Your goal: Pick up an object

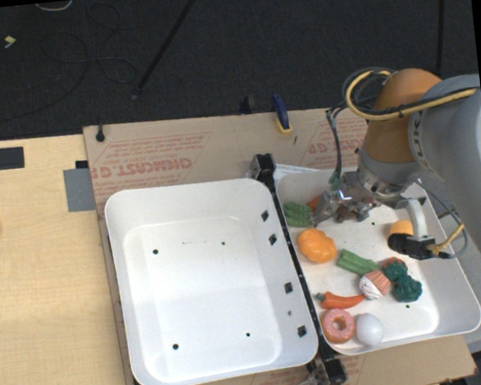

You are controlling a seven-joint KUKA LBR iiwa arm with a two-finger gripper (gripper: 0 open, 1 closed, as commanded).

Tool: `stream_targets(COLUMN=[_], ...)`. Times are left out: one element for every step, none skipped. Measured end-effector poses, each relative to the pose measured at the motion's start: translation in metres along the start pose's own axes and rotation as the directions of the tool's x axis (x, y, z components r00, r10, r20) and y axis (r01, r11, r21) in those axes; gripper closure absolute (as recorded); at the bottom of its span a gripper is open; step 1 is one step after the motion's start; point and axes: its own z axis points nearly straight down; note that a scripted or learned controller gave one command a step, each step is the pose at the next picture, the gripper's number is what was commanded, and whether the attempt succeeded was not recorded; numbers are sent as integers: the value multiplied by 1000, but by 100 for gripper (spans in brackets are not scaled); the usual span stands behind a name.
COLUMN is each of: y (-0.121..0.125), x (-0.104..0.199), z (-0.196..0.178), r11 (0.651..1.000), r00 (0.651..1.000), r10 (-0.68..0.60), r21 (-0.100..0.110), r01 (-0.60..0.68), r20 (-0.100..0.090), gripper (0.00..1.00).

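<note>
At the right of the frame, the arm [454, 133] is smooth pale grey with a rounded orange band [402, 95] above the wrist, black and yellow cables [365, 87] looping beside it, and a darker metallic wrist piece below.

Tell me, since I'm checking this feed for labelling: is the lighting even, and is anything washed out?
Camera view: even, soft light; the white bins are bright, with little surface detail; the backdrop is near black; the gripper looks slightly soft.

Gripper [345, 204] fingertips perhaps hidden
</note>
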Motion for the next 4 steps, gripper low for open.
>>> stream_targets(y=[-26,0,-31,1], x=[-26,-7,-64,12], z=[0,0,0,0], r11=[1000,1000,1000,1000], r00=[1000,1000,1000,1000], r10=[7,4,10,0], r21=[2,-3,2,-2], r01=[-7,-4,-10,0], r20=[3,3,5,2], gripper=[0,0,0,0])
